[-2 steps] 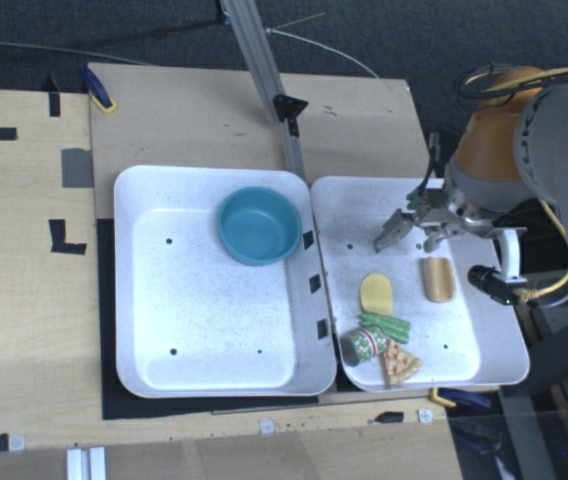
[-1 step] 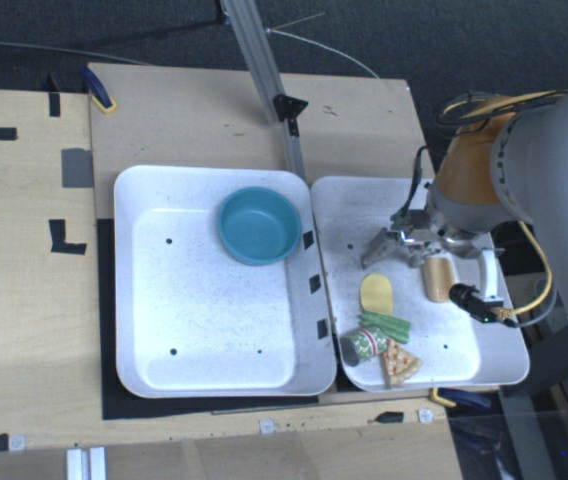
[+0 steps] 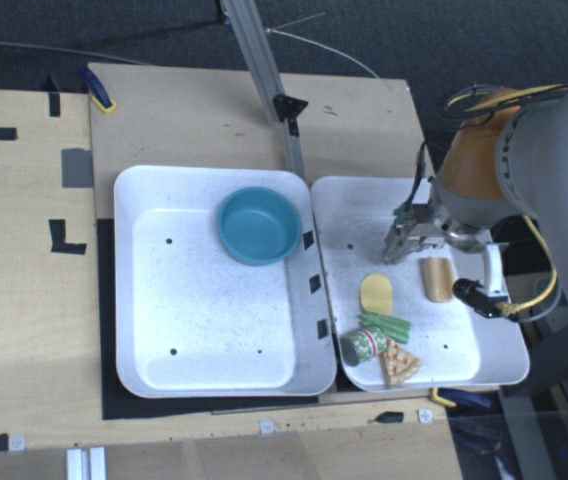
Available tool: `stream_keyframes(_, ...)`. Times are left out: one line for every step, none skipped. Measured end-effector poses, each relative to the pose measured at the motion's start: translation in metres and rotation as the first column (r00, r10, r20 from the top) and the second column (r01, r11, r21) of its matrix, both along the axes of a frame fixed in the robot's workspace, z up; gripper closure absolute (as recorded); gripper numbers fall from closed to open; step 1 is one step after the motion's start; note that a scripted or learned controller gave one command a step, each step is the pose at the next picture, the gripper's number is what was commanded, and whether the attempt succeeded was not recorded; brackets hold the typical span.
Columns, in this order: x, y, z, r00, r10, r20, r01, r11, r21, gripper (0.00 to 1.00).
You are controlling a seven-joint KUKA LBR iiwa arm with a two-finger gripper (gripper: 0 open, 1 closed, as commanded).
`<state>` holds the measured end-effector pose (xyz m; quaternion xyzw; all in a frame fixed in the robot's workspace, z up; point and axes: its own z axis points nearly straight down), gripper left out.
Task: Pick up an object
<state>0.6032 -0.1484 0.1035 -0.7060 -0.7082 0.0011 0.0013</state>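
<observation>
My claw [image 3: 396, 251] hangs in the right bin [image 3: 484, 363], fingers slightly apart and clamping nothing. Just below it lie a yellow piece [image 3: 376, 292], tan roll [image 3: 437, 278], green item [image 3: 385, 325], cup [image 3: 362, 346] and pizza slice [image 3: 398, 362]. Leftward, the other bin [image 3: 154, 298] holds a blue bowl [image 3: 258, 226]. No writing is legible.

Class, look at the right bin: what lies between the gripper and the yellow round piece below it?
In the camera view, only bare white bin floor separates the gripper from the yellow round piece; the tan cylinder sits off to the side.
</observation>
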Motion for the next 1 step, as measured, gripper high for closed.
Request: stream_keyframes(-0.0036, -0.0074, 0.0584, 1.0, -0.002, 0.007, 0.002, 1.0, -0.002, 1.0)
